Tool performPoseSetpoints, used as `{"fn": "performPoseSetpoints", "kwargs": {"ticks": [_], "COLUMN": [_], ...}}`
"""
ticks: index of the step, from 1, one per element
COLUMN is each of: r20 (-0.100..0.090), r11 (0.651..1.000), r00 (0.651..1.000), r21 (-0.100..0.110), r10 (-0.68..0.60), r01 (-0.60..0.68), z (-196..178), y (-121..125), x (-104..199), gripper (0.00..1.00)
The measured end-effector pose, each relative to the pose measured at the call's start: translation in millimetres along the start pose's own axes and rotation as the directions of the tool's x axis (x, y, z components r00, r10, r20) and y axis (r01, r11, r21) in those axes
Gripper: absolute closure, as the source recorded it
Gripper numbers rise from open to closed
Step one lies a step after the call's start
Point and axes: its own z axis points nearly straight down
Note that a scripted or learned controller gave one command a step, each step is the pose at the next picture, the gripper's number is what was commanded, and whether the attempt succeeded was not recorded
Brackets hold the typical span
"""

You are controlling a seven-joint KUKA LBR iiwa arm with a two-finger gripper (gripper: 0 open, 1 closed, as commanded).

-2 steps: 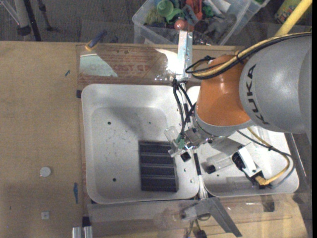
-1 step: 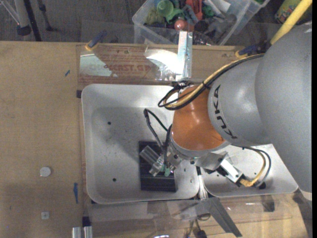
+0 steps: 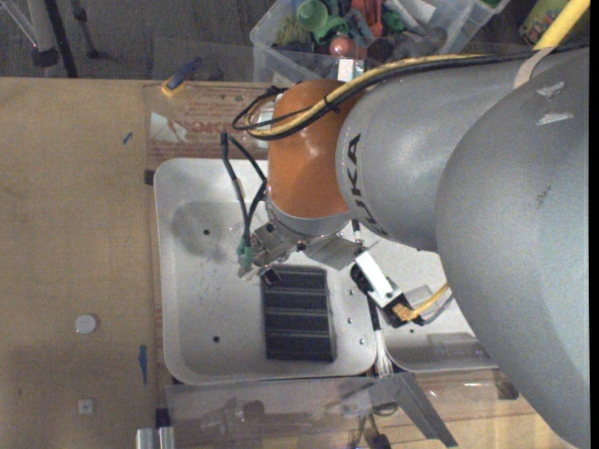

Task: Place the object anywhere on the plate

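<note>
My gripper (image 3: 298, 314) shows as a black ribbed block seen from above, low over the front right part of the left white bin (image 3: 178, 344). The grey arm and its orange band (image 3: 304, 162) cover much of that bin's right side and whatever lies under the gripper. A faint round grey patch (image 3: 197, 223) lies on the bin floor at the back left; I cannot tell whether it is a plate. A small dark speck (image 3: 215, 338) sits on the floor near the front left.
The right bin (image 3: 440, 349) is mostly hidden beneath the arm. A clear tub of coloured toys (image 3: 374, 12) stands behind the bins. A small grey disc (image 3: 85, 324) lies on the bench to the left. Cables (image 3: 245, 204) hang beside the wrist.
</note>
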Motion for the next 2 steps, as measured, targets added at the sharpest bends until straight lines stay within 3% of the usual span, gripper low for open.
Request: {"fn": "performPoseSetpoints", "kwargs": {"ticks": [1, 2], "r20": [0.001, -0.001], "r11": [0.979, 0.99], "r00": [0.979, 0.99], "r21": [-0.002, 0.005], "r10": [-0.202, 0.142], "r01": [0.202, -0.142], "z": [-77, 13], "y": [-34, -32], "x": [42, 47], "gripper": [1.0, 1.0]}}
